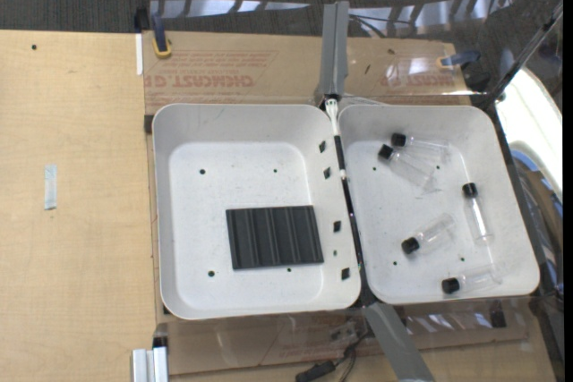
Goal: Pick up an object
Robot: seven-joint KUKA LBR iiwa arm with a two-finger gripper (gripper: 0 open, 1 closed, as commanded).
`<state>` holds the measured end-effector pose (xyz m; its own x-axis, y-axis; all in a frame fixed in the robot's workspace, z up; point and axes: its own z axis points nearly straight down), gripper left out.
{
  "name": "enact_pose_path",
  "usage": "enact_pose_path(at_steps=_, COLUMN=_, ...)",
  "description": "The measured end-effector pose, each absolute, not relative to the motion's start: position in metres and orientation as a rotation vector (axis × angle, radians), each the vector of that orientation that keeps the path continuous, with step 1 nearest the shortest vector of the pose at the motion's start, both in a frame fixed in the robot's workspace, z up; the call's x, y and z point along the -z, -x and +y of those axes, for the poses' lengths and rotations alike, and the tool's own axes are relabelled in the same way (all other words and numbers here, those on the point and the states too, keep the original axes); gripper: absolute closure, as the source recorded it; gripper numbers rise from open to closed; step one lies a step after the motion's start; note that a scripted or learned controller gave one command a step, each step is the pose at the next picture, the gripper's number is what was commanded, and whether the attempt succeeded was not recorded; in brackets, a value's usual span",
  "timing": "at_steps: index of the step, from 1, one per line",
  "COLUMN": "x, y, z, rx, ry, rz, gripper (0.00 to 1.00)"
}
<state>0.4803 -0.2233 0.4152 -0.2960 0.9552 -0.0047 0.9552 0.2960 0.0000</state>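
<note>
One pincer, state: cannot tell whether it is wide or narrow; per the rig, the arm comes in from the right side.
Nearest bin: the right bin [506, 192], so the things in it lie closest to the arm's entry side.
Five candidates: clear vials with black caps, all lying flat on that bin's floor.
Upright-edge vial [476, 215]: closest to the right wall, long axis running near to far, cap at the far end.
Front vial [473, 280]: by the near right corner, long axis roughly left to right, cap on the left.
Middle vial [430, 234]: alone in open floor, tilted axis, cap at the lower left.
Far pair [414, 153]: two vials just beside each other, possibly touching, caps to the left.
Left bin [179, 192]: holds a dark ribbed slab [273, 237], flat, well apart from the vials.
Judgement: the middle vial looks the easiest pick, with the jaws set across its tilted axis.
</note>
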Motion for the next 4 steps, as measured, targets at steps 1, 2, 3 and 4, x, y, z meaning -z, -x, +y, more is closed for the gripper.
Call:
enact_pose_path(at_steps=1, x=-0.441, y=-0.529, z=-0.222, rx=0.003, ry=-1.747, rz=2.610, gripper=1.00)
enact_pose_path(at_steps=2, x=-0.440, y=-0.590, z=-0.222, rx=0.003, ry=-1.645, rz=2.676, gripper=1.00)
enact_pose_path(at_steps=3, x=-0.440, y=-0.660, z=-0.222, rx=0.002, ry=-1.477, rz=2.772, gripper=1.00)
enact_pose_path(at_steps=4, x=-0.441, y=-0.660, z=-0.222, rx=0.002, ry=-1.350, rz=2.836, gripper=1.00)
